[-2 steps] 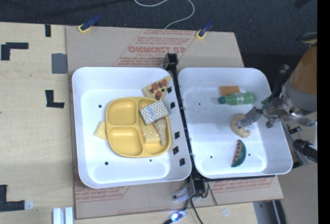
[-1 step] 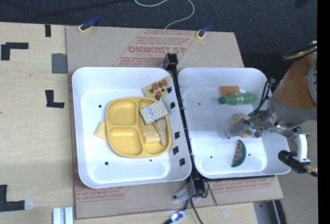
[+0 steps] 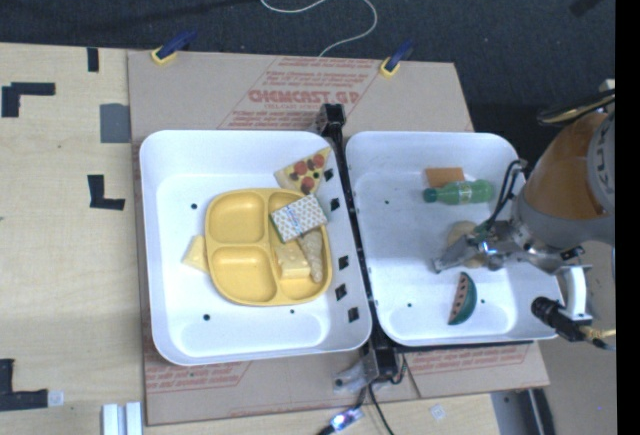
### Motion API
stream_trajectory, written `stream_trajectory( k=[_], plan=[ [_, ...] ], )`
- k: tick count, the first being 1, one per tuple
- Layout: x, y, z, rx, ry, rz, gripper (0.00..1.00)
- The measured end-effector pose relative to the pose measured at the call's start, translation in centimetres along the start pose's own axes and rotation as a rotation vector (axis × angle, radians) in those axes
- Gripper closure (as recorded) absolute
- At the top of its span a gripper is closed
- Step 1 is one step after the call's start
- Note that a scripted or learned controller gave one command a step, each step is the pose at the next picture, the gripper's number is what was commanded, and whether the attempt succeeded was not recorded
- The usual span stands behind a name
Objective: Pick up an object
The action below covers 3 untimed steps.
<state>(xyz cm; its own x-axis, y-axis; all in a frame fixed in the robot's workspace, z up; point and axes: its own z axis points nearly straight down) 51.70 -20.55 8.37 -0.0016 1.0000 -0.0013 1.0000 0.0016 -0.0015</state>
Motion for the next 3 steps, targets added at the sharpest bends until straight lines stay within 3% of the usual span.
stream_trajectory(
  k=[1,3],
  plan=[
    [0.0,0.1,-1.1,-0.002,-0.001,0.0,1.0],
    [-1.2,0.2,-10.9,-0.004,0.0,0.0,1.0]
  ],
)
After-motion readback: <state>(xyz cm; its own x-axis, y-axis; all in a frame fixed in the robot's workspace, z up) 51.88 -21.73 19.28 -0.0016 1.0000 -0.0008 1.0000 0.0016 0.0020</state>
